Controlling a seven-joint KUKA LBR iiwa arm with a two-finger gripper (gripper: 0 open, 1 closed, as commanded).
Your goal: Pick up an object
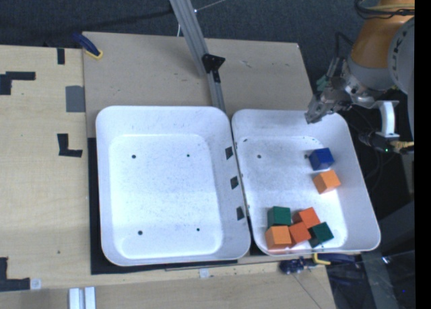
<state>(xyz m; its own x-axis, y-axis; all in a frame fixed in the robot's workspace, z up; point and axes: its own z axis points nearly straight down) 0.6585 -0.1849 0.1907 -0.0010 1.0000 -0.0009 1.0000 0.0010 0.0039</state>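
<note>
In the right bin (283,132) lie several small blocks. A blue block (321,158) sits near the right wall, with an orange block (327,181) just below it. At the bin's front a cluster holds two green blocks (279,216) (321,233) and two orange ones (278,236) (308,219), touching each other. My gripper (315,114) hangs over the bin's far right corner, above and apart from the blue block. Nothing shows between its fingers.
The left bin (108,132) stands beside the right one, the two touching along their inner rims. A slanted metal bar (192,28) runs from the top down to the gap between the bins. Dark cables hang off the bench's right edge.
</note>
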